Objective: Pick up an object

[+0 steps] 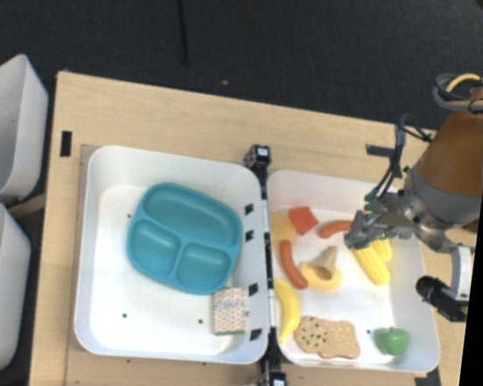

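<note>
Dark floor surrounds a wooden bench (pixel 189 123) that carries two white bins side by side. Left of the divider (pixel 257 260), the left bin (pixel 93 318) holds a teal plate (pixel 184 238) and, nearer the divider, a small speckled packet (pixel 230 310). Right of the divider, the right bin (pixel 414 356) holds toy food: a red block (pixel 302 220), a sausage (pixel 293 264), a banana (pixel 286 307), a cone (pixel 328 261) on a yellow piece (pixel 323 280), a corn cob (pixel 374 261), two cookies (pixel 326 337) and a green apple (pixel 392 341).

The arm (pixel 452 167) reaches over the right bin's far side, and the gripper (pixel 367 233) sits low just above the corn cob, next to an orange-red piece (pixel 334 228). Whether it is spread or closed cannot be told from this angle, and nothing is visibly held.

The pick looks unfinished: every object appears to rest on a bin floor. The corn cob or the orange-red piece seems the likely target, well right of the divider. Closing on one of them and lifting it remain to be done.
</note>
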`<state>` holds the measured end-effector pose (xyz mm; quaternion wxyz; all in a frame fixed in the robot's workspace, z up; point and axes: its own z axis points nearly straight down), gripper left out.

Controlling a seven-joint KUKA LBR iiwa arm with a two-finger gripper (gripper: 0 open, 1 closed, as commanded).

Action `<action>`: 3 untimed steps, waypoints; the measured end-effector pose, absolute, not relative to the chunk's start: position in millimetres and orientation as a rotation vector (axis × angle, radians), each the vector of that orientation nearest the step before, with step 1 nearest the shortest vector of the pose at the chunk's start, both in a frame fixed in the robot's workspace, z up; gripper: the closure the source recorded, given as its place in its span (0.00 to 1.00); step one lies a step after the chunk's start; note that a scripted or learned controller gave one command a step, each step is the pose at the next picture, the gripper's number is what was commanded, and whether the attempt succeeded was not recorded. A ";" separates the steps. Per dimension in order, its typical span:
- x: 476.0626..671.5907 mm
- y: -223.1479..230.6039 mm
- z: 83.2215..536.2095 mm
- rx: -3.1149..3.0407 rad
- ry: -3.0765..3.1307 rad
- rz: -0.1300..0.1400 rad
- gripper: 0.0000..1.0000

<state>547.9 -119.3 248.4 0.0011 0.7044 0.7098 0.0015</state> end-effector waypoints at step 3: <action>594.3 -72.1 251.1 2.212 2.227 0.001 1.00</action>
